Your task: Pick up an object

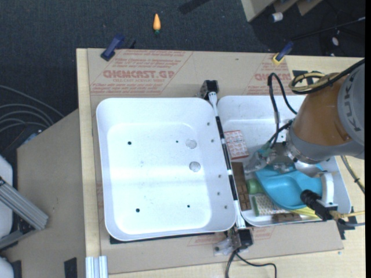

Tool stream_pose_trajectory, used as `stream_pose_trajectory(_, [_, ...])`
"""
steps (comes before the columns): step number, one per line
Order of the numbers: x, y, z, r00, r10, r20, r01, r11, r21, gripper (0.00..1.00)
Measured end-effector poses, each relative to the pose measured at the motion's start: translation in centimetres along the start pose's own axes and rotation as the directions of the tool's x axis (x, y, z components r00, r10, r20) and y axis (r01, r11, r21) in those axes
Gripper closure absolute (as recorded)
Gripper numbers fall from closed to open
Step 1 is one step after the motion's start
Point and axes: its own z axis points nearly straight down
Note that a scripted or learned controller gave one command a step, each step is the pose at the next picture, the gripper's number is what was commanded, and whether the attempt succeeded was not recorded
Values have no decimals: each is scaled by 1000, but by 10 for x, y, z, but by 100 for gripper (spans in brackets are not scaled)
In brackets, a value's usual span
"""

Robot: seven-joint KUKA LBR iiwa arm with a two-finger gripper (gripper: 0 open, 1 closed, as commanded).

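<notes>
The arm (342, 117) enters from three o'clock, its grey body showing at the edge and its orange band (317, 120) angling toward seven o'clock. Below the band the grey wrist (310, 152) points steeply down. The end effector (273, 158) sits at the wrist's nine o'clock side, low; its tip is too blurred to read.

- One camera, fixed high over the bench (145, 68), looking down at a slant.
- Far enough back to take in both bins whole, plus dark floor (58, 16) beyond the bench's far edge.
- Arm (324, 120) enters from the picture's right, over the right bin (249, 106).
- Left bin (162, 167) lies well apart from the arm's wrist, toward picture left.
</notes>
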Motion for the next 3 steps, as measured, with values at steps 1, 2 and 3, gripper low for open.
stream_pose_trajectory(1, [-8,109,32,1000,0,2,0,1000,-12,0])
stream_pose_trajectory(2, [-5,109,22,1000,-2,-3,2,1000,-11,100])
stream_pose_trajectory(3, [-6,109,22,1000,-2,-1,2,1000,-11,0])
